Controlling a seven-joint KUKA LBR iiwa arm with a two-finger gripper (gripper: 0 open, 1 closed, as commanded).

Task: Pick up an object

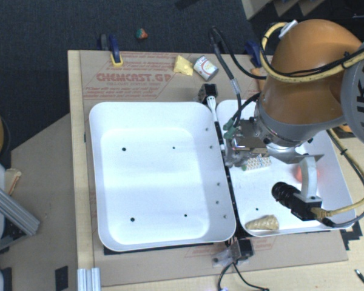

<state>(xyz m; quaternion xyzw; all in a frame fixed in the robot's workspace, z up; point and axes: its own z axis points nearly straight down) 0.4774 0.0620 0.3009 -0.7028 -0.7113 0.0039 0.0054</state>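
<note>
A small patterned piece (256, 162) lies in the right bin (250, 194), in its rear half near the wall it shares with the left bin (158, 174). Its long axis runs roughly across the view from left to right, and it sits just beside the pincer (241, 150). Its near edge shows, while the rest is under the wrist, so which end is which is hard to make out. A tan wedge (262, 224) rests at the front of the same bin. It also lies crosswise along the front wall, with its fuller end towards the left. Further right an orange piece (298, 173) is half covered by robot hardware, and its shape cannot be read. The big orange-and-grey arm (306, 71) hangs over most of the right bin and cuts off its rear and right side. The pincer is a jumble of metal beneath it, and whether it stands apart or together cannot be told; nothing is seen gripped in it. The left bin shows a bare white floor with a few dark dots. Behind the bins on the worktop (79, 162) lie a yellow scrap (183, 66) and a small pale box (205, 68), close together.
</note>
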